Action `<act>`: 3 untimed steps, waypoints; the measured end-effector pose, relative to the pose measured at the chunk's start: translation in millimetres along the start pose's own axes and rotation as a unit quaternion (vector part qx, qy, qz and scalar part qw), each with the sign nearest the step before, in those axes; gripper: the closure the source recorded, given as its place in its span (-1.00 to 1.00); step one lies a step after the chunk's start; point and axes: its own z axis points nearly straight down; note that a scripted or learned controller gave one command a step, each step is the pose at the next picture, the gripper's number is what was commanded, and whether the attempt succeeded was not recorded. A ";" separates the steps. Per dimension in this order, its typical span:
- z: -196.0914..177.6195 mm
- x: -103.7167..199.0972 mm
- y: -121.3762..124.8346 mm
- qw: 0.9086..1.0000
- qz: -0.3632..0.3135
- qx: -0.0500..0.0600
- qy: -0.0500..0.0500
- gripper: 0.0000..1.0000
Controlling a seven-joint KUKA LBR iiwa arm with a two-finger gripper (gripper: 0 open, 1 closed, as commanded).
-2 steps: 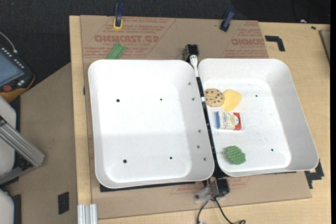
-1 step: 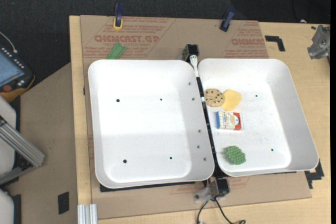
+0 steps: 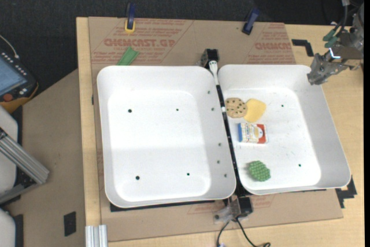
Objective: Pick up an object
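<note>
Nearest cam, L bin [image 3: 115,124], shallow white plastic. R bin [image 3: 324,124] holds round tan cookie [image 3: 233,106] touching yellow wedge [image 3: 255,110], red-white packet [image 3: 252,133] below, bumpy green ball [image 3: 259,170] near front. Grey two-finger gripper [image 3: 319,75] hovers over R bin's far-right corner; jaw state can't tell.

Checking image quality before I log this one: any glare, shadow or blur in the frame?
Camera view: the left bin has a bright glare band across its floor; the gripper at the right bin's far corner looks soft; cookie and green ball stay fairly sharp.
</note>
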 end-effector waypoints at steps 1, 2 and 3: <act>-24.7 -79.9 -61.4 1.000 0.005 -0.006 -0.003 1.00; 29.9 -14.5 -40.0 1.000 -0.003 -0.004 0.000 1.00; -16.8 -11.3 -80.2 1.000 0.000 -0.009 -0.002 1.00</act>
